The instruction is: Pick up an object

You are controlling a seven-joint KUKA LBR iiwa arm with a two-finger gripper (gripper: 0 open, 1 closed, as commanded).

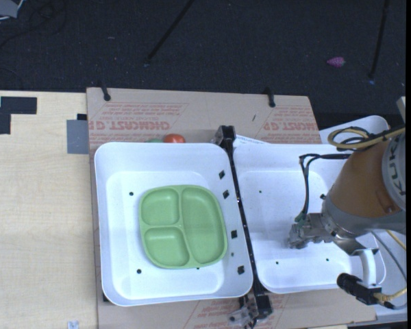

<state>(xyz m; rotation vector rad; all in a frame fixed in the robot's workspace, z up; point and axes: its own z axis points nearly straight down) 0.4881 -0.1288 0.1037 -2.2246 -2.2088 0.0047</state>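
A light green divided plate (183, 226) with three compartments lies flat in the left white bin (116, 184). My gripper (300, 237) is low over the floor of the right white bin (274, 184), toward its right side, below the orange band of the arm (362, 184). The fingers are small and dark from this angle, and nothing is seen between them. No loose object is visible under the gripper.
A small red and green item (170, 139) rests just behind the left bin's back rim on the cardboard (192, 118). A black divider clamp (234, 211) runs between the bins. Cables (342, 139) loop by the arm at the right.
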